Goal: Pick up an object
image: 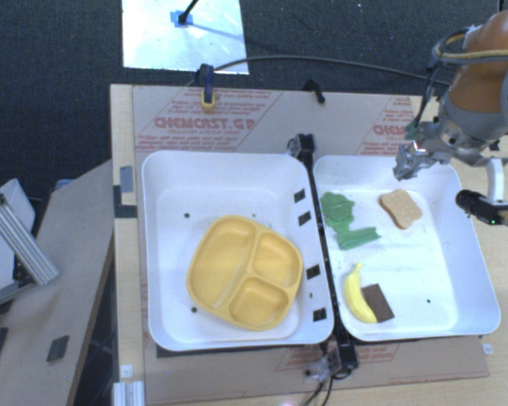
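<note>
Bread slice [400, 208] looked like the likeliest pick target, since it lay in the right bin [470, 260] just below and a little left of the gripper [406, 164]. The gripper hung over the bin's far rim, above the bread, with nothing visibly held; whether the fingers were wide or narrow could not be told from this slanted view. Other candidates sat farther from the bread: a green vegetable toy [342, 218] to its left, and a banana [357, 294] touching a brown block [377, 302] well below it toward the bin's near edge. Left of the bread, across the divider, the left bin [173, 193] carried a yellow divided plate [245, 271]. Step judged: approach, pre-grasp, pick not yet made. Next move would likely call for shifting toward the bread, lining up over it, descending and closing; a flat slice lying low on the bin floor could slip out.
</note>
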Robot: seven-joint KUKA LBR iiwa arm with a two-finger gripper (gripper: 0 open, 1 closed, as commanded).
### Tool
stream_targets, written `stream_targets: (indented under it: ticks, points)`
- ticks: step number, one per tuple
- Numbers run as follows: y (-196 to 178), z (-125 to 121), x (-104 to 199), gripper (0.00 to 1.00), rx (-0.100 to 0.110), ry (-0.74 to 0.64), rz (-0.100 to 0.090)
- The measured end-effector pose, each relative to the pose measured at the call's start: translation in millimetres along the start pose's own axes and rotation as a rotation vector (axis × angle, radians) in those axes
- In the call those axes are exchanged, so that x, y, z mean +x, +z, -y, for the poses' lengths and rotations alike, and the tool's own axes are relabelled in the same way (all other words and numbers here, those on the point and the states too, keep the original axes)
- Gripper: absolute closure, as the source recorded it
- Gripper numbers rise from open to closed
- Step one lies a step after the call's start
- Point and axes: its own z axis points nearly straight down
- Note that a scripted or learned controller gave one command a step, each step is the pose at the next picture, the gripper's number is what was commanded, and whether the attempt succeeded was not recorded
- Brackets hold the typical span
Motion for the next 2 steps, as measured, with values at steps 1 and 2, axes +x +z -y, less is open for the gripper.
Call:
stream_targets:
  ticks: [1, 2]
  points:
    - [-7, 10, 44, 1.00, 0.000, 0.000, 0.000]
    - [-11, 34, 103, 1.00, 0.001, -0.002, -0.001]
